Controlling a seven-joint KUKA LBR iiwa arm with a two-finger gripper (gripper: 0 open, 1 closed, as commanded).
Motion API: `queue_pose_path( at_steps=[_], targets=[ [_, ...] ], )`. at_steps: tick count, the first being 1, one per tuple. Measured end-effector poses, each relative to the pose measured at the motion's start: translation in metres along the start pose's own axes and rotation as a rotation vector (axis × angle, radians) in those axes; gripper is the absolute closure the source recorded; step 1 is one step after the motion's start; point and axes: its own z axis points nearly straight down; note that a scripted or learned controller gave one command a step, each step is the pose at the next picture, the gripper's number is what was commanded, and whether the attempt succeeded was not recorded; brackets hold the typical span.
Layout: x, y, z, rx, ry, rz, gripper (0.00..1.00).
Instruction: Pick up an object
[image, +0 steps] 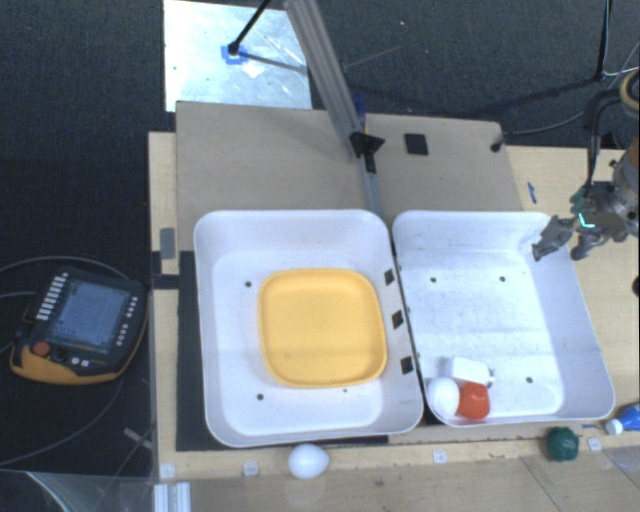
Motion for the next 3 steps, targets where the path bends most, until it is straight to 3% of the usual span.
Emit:
queue_pose_path(
  at_steps=[1, 3],
  targets=[
    [0.000, 0.000, 0.000, 0.000, 0.000, 0.000, 0.00],
    [-0.005, 0.009, 0.097, 0.004, 0.001, 0.001, 0.00]
  ],
)
